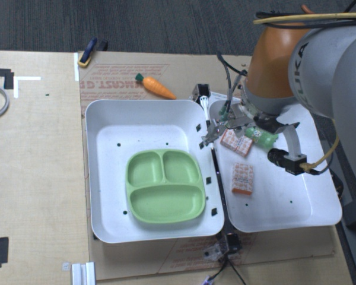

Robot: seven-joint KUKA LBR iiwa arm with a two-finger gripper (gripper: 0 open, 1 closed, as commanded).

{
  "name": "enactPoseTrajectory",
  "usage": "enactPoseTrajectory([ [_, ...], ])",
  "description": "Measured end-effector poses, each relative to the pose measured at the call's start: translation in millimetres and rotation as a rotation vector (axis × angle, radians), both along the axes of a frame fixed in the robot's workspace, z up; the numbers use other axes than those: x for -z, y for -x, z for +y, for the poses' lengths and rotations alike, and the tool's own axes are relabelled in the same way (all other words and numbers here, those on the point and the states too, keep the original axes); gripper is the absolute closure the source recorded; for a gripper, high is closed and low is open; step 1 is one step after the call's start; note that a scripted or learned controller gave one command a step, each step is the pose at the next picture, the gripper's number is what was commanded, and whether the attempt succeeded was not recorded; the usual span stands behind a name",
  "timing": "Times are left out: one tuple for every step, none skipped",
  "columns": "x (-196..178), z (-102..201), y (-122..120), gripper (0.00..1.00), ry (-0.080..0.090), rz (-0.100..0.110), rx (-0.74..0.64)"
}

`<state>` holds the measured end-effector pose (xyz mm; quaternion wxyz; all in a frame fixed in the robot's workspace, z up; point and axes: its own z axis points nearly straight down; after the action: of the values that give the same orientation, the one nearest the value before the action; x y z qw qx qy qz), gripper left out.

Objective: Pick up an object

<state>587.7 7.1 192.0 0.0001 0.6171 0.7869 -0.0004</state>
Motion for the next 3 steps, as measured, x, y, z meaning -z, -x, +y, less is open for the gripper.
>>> enactPoseTrajectory([
  [0,-34,41,0.00,-0.001,0.000,-0.362],
  [0,-10,-71,0.00,0.000,-0.001,-0.486],
  [-1,-23,-18,0.00,0.000,-0.002,-1.020],
])
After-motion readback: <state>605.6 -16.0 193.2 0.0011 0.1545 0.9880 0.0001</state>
